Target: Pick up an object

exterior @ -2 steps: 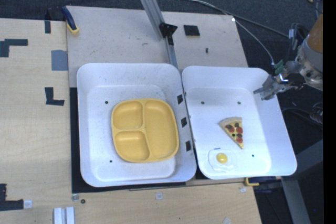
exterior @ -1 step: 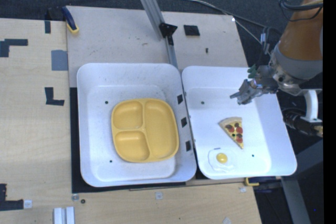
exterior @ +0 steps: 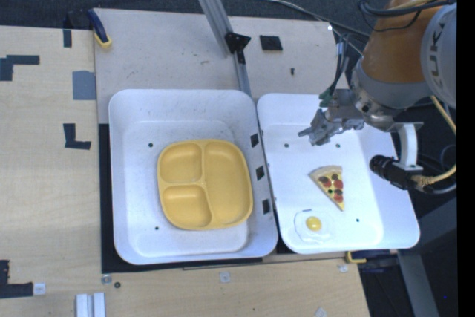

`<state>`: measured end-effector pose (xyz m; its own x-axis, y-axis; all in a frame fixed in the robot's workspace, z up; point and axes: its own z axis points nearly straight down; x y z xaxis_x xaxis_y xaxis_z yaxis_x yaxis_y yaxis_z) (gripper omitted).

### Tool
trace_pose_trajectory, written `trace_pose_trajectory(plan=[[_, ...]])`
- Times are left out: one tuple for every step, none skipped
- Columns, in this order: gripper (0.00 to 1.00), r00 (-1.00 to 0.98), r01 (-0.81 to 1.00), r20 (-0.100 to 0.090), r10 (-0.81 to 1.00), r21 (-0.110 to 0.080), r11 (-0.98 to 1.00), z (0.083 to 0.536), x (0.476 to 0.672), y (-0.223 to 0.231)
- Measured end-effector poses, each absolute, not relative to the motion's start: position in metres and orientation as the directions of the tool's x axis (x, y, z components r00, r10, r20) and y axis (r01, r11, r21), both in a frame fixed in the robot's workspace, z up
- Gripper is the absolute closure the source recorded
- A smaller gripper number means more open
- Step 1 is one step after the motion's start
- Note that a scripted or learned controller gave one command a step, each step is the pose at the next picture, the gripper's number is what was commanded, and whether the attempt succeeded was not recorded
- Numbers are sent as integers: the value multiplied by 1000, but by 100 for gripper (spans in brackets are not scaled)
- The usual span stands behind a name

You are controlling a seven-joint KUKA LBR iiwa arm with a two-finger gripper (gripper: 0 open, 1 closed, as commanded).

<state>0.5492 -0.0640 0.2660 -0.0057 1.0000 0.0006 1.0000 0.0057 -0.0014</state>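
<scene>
just below the tool (exterior: 318, 131), pizza slice (exterior: 329, 185) lying apart in right bin (exterior: 386, 230), tool's grip unclear

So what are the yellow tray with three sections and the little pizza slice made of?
The yellow three-section tray looks like moulded plastic: smooth, one even colour, soft sheen. The small pizza slice is probably a toy, plastic or rubber, with flat painted-looking toppings; it is too small to tell for certain.

We look down from one fixed camera above the desk (exterior: 171, 48), tilted at a slant and set fairly high. Both white bins lie below us: the left bin (exterior: 126, 159), and beside it the right bin (exterior: 386, 219).
</scene>
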Motion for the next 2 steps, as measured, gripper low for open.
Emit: trace_pose_trajectory(plan=[[100,-5,1000,0,1000,-2,5,262,549,-18],[100,-5,1000,0,1000,-2,5,257,548,29]])
